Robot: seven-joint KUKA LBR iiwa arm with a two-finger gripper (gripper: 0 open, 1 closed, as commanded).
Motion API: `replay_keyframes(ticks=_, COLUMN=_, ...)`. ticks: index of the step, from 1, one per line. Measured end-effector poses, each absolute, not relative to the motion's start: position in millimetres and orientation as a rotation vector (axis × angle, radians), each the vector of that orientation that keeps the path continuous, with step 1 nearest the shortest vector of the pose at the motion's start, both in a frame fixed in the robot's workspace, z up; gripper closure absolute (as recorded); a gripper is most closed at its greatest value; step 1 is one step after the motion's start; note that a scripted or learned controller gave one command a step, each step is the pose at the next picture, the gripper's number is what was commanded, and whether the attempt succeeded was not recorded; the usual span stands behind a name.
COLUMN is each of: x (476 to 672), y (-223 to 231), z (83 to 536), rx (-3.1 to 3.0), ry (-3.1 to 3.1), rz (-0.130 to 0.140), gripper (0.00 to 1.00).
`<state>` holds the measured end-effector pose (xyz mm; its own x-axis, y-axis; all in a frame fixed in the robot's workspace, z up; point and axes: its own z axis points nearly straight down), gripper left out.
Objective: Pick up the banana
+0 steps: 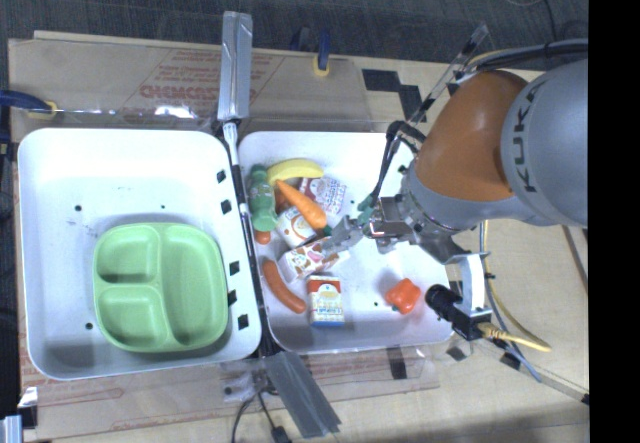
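"KUKA" on the grey arm (545,156), vertical white letters

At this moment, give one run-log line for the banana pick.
banana: right bin's far end, beside carrot | claw: over the items, apart from banana | pick: pending

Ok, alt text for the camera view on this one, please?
A grey and orange robot arm reaches from the right over the right-hand white bin, its gripper low among a pile of toy food, with the banana lying at the far edge beside a carrot. The left bin contains a green divided plate.
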<state>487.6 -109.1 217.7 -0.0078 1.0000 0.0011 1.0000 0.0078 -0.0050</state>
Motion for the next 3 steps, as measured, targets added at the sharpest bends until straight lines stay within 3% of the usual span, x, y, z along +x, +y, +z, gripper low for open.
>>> replay_keyframes(ticks=1, x=488.4, y=-108.6, z=227.3, rx=-2.202, ry=-2.234, rz=0.007, gripper=1.0)
replay_keyframes(ticks=2, x=497.6, y=-50.9, z=326.3, rx=-2.499, ry=-1.903, rz=0.0, gripper=1.0)
replay_keyframes(ticks=3, x=480.6, y=43.7, z=344.4, rx=-2.66, ry=-1.672, rz=0.001, gripper=1.0)
